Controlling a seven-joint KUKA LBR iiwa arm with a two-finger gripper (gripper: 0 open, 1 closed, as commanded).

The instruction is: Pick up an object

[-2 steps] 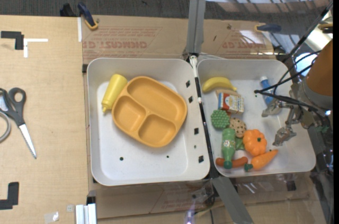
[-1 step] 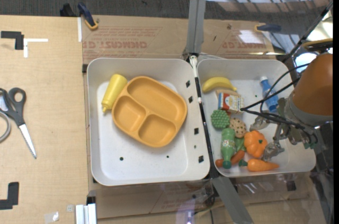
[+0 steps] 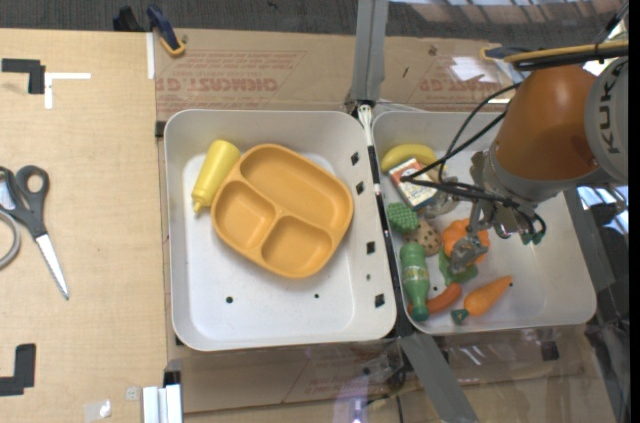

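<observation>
Your arm (image 3: 545, 126) reaches in from the right and hangs over the right bin (image 3: 560, 306). The pincer (image 3: 465, 251) sits low among the toys there, right by an orange piece (image 3: 462, 233) and above two carrots (image 3: 487, 296). You cannot tell from this angle how wide it stands, nor whether anything is caught in it.

The right bin holds the clutter: a banana (image 3: 408, 155) at the far left corner, a red-and-white packet (image 3: 410, 181) just beside it, a green block (image 3: 402, 216), a spotted cookie (image 3: 428, 235), and a green bottle (image 3: 414, 279) along the left wall.

In the left bin (image 3: 270, 321) you have a yellow divided tray (image 3: 282, 209) and a yellow bottle (image 3: 214, 173) touching its left edge.

Scissors (image 3: 36, 221) lie on the bench (image 3: 80, 311) well to the left.
</observation>
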